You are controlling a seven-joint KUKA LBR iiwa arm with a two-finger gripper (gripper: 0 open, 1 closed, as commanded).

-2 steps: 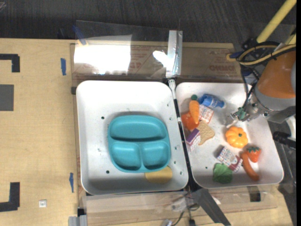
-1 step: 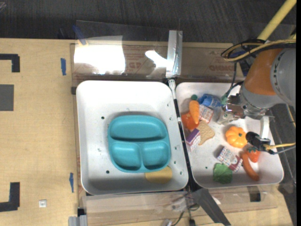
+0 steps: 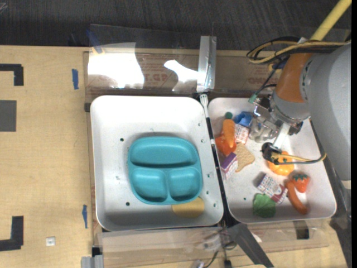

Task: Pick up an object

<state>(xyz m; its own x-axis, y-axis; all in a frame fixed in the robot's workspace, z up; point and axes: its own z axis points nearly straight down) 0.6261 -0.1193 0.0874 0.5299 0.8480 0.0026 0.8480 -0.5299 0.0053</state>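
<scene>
Gripper [image 3: 266, 132], finger state indiscernible, poised over the right bin [image 3: 323, 205] amid small items; teal tray [image 3: 164, 169] occupies the left bin [image 3: 106, 149].

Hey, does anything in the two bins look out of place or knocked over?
Nothing looks spilled or broken. One oddity: a tan block lies alone in the left bin by the teal tray, while all the other small items sit heaped in the right bin. The gripper is over that heap.
</scene>
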